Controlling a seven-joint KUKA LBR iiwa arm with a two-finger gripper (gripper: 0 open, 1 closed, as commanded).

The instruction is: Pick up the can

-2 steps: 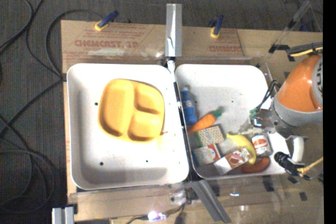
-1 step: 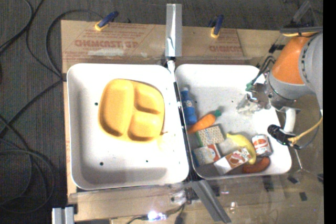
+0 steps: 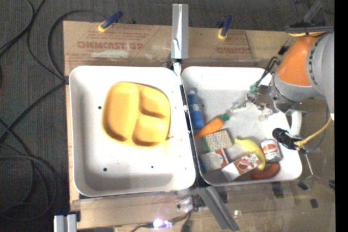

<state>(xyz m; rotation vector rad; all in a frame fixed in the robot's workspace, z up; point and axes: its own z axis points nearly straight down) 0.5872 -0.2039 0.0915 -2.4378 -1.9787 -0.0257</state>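
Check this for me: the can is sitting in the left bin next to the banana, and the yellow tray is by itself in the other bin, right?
Not quite. The can is in the right bin, not the left; it does sit next to the banana. The yellow tray is by itself in the left bin. The camera view shows this.

The bench (image 3: 81,41) carries two white bins: the right bin (image 3: 217,81) lies beneath the gripper (image 3: 260,99), the left bin (image 3: 87,160) well to its left.

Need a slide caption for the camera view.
Gripper hovers in the right bin, apart from the can near the banana.
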